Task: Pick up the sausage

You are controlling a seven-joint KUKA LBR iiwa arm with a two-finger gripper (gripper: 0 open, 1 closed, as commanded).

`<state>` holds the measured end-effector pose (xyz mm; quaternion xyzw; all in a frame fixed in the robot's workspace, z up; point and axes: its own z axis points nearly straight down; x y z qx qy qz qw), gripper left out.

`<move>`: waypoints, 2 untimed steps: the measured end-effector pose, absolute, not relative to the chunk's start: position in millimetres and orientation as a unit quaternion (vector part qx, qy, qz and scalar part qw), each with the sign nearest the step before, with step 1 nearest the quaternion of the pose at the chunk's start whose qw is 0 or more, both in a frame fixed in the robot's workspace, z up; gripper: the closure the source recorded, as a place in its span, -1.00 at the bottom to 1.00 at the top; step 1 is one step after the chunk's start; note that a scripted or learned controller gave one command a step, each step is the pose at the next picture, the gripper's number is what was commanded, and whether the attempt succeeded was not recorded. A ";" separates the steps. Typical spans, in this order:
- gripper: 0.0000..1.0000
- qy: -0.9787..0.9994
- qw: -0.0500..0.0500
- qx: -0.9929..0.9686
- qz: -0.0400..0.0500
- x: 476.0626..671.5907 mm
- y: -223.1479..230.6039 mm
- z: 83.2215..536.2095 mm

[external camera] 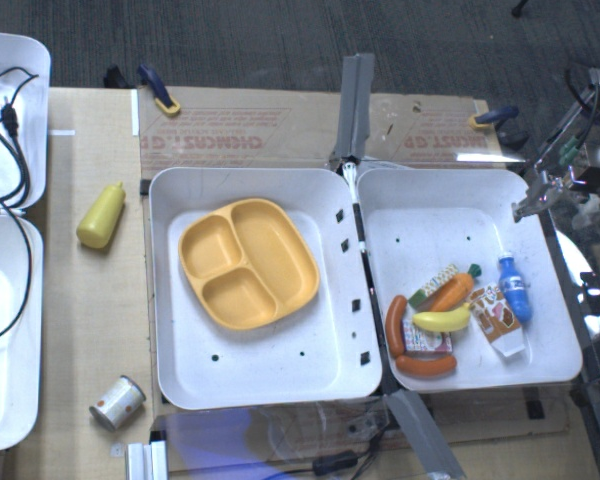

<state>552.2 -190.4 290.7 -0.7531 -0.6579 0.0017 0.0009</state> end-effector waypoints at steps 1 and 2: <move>-1.00 -0.659 0.000 -0.753 0.001 501.9 -213.0 381.1; -1.00 -0.673 0.002 -0.740 0.001 477.3 -177.3 140.4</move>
